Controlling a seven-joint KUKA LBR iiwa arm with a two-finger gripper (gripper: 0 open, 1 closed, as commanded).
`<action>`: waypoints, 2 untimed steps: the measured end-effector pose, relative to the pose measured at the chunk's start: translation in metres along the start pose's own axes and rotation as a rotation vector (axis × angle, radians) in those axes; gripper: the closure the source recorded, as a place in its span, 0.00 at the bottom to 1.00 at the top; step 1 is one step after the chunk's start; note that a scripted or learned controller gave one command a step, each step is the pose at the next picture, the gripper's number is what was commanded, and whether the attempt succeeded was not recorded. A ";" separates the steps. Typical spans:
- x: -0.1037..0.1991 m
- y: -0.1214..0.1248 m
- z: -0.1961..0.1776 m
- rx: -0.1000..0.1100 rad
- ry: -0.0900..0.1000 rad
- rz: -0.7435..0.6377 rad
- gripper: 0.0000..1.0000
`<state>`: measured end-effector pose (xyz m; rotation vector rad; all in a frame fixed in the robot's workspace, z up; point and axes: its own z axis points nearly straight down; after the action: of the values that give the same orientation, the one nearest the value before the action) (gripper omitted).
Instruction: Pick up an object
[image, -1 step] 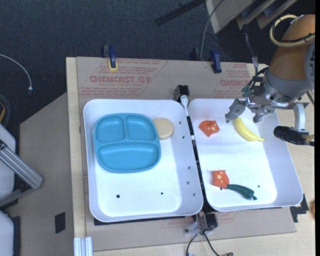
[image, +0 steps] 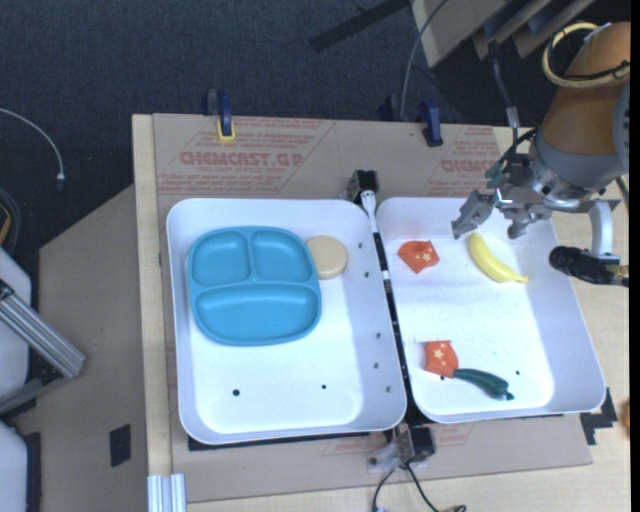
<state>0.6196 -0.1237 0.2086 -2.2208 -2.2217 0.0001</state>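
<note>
Two spread fingers of the pincer (image: 494, 220) hang just above the banana (image: 494, 260), gripping nothing.

The claw (image: 494, 215) hangs spread open over the right bin (image: 560, 330), just above a yellow banana (image: 493, 259). Two red pieces (image: 419, 255) (image: 440, 356) and a green pepper (image: 483, 380) lie there too. The left bin (image: 270, 400) holds a blue divided plate (image: 255, 284) touching a tan disc (image: 328, 256).

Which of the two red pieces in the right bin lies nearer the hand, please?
The red piece at the far side of the right bin, left of the banana. The other red piece lies at the near side, touching the green item, farther from the hand.
</note>
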 end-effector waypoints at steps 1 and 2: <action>-0.008 0.005 0.055 0.006 0.001 0.001 0.00; -0.009 0.015 0.107 -0.002 0.001 0.001 0.00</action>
<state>0.6347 -0.1331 0.1021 -2.2222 -2.2211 -0.0024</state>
